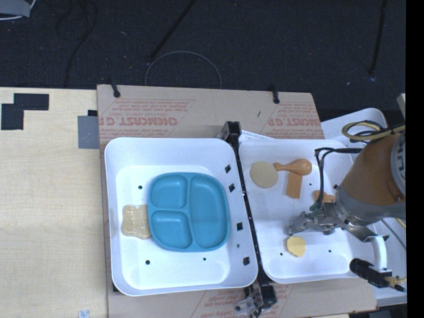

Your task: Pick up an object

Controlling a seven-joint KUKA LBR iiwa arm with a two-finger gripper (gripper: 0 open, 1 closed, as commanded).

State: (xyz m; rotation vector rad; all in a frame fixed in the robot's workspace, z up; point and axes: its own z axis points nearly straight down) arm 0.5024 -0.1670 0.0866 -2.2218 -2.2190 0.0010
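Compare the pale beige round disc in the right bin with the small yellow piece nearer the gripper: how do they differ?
The pale beige round disc is larger and duller than the small yellow piece, which is brighter. The disc lies at the far side of the right white bin, touching an orange spoon-like piece; the yellow piece lies alone at the near side, just below the gripper. Both lie flat.

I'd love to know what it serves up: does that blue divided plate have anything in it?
Empty. The blue three-compartment plastic plate in the left white bin shows bare blue in every section; a pale waffle-like piece lies beside it.
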